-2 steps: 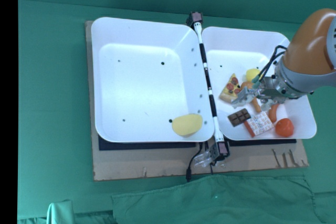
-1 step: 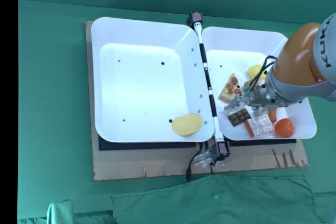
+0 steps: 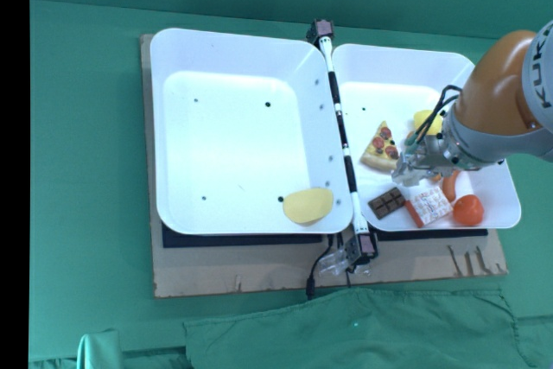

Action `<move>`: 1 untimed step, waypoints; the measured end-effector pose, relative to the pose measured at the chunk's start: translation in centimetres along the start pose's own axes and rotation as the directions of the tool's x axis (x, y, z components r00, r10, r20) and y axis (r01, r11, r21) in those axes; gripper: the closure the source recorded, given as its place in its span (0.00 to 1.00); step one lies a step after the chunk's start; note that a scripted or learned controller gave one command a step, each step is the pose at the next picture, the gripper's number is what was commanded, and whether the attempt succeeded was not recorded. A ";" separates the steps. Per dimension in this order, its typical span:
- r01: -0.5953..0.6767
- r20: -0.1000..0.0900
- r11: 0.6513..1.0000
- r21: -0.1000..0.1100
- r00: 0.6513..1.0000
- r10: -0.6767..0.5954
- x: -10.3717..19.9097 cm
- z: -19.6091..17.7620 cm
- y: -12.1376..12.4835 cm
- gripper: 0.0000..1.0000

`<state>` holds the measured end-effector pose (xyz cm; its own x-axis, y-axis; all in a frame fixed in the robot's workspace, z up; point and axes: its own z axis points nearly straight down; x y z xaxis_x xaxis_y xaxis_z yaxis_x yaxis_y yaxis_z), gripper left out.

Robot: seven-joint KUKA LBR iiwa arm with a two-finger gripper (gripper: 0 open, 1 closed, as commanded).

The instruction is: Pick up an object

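Low in the right bin [image 3: 484,69], the claw [image 3: 409,171] sits at the end of the grey arm [image 3: 510,99], which comes in from the right with its orange band above the wrist. Whether the claw is open or closed cannot be told at this size, since its tip is a small pale cluster seen from above; nothing can be seen gripped in it. The tip lies just right of the pizza slice [image 3: 381,146], and touching cannot be told from merely beside. That slice lies flat with its long axis nearly up-down on the picture, tilted a little: the narrow point aims up and slightly right, the broad crust edge down and left. Just below the claw are a brown chocolate bar [image 3: 386,203], lying on a slant with its long axis running from lower left to upper right, and a red-and-white pack [image 3: 429,206] just right of it. An orange sausage-like piece [image 3: 450,184] pokes out beside the wrist, and a round red-orange fruit [image 3: 467,210] rests near the bin's lower right corner, just right of the pack. A yellow thing [image 3: 423,119] shows above the claw, partly hidden by the arm. In the left bin [image 3: 173,56], a flat yellow chip [image 3: 308,205] lies near the lower right corner, long axis roughly left-right, well apart from the claw.
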<state>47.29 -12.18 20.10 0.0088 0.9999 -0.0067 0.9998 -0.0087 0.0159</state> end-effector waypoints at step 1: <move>0.004 -0.002 1.000 0.006 1.000 -0.004 -1.2 -5.7 0.3 1.00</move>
<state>47.51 -13.36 25.83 0.0045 1.0000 -0.0047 0.9999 -0.0045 0.0098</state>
